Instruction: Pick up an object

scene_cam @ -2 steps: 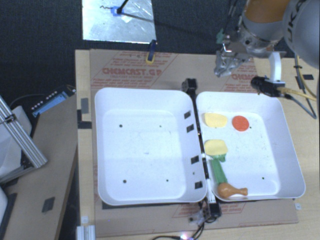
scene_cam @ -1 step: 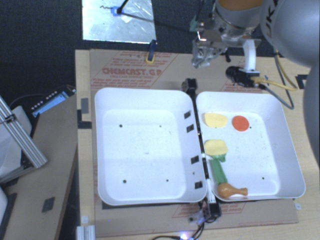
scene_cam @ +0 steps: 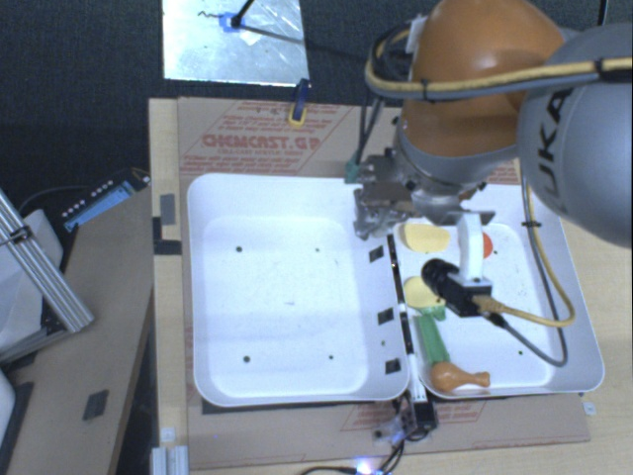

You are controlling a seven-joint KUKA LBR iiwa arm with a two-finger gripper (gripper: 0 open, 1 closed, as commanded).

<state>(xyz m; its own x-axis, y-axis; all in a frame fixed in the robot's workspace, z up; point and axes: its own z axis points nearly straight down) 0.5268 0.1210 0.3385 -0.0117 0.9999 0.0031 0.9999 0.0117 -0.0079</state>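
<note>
One tool [scene_cam: 457, 287] hangs low over a yellow piece [scene_cam: 420, 292].

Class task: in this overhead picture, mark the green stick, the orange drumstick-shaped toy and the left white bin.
green stick [scene_cam: 433, 339], camera view, mid-length.
orange drumstick-shaped toy [scene_cam: 455, 375], camera view, its thick end.
left white bin [scene_cam: 287, 295], camera view, bare floor.

pincer [scene_cam: 381, 216]: fingers blurred | arm [scene_cam: 584, 127]: cut off right

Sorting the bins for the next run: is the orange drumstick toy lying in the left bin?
No, the drumstick toy lies near the front edge of the right bin, just past the green stick.
</note>
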